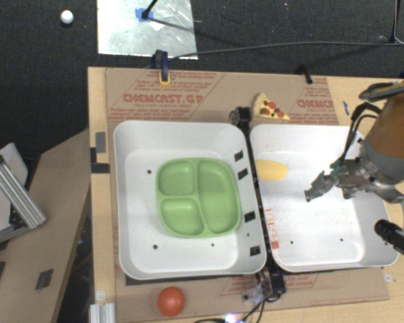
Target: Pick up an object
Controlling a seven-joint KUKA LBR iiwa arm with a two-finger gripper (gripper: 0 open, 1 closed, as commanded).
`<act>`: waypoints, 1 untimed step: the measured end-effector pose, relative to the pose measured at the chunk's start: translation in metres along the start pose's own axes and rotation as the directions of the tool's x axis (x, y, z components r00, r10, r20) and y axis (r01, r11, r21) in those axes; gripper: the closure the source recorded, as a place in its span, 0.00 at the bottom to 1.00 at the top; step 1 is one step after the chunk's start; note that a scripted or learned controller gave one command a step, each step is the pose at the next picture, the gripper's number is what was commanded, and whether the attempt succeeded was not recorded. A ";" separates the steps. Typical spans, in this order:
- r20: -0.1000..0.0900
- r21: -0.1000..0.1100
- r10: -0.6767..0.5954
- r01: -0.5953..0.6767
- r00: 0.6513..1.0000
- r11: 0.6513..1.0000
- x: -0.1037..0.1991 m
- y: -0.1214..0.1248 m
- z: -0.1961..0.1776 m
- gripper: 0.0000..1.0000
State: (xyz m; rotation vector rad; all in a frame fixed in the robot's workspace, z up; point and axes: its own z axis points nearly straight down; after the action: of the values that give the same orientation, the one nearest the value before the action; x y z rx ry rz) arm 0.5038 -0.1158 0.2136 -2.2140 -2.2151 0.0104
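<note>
Operator: Nearest the camera, a red ball (pixel 170 301) rests on the cardboard sheet (pixel 209 89), just outside the front wall of the left bin (pixel 131 180). Is it reachable?

Technician: Probably not; it lies well apart from the gripper (pixel 318 188), which hangs over the right bin (pixel 323 247). Next back, the left bin carries a green divided plate (pixel 198 197). The plate is broad and flat, so a two-finger pinch would likely slip off its rim.

Operator: State of the gripper?

Technician: Its fingers appear slightly parted and nothing sits between them. The opening cannot be read with confidence.

Operator: Which thing is the likely target?

Technician: A yellow piece (pixel 271 171), lying in the right bin close to the dividing wall. It sits to the camera's left of the gripper and somewhat farther back, near but not touching.

Operator: Failure risks?

Technician: A straight descent from this position would close on bare bin floor. A sideways approach could push the piece against the wall. Farthest back, a pizza slice toy (pixel 271 108) lies outside the bins.
</note>
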 end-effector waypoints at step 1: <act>0.002 -0.012 -0.003 0.003 1.000 1.000 0.000 0.003 -0.006 0.00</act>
State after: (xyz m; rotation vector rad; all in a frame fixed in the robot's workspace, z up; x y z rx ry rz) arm 0.5066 -0.1155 0.2195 -2.2176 -2.2257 -0.0013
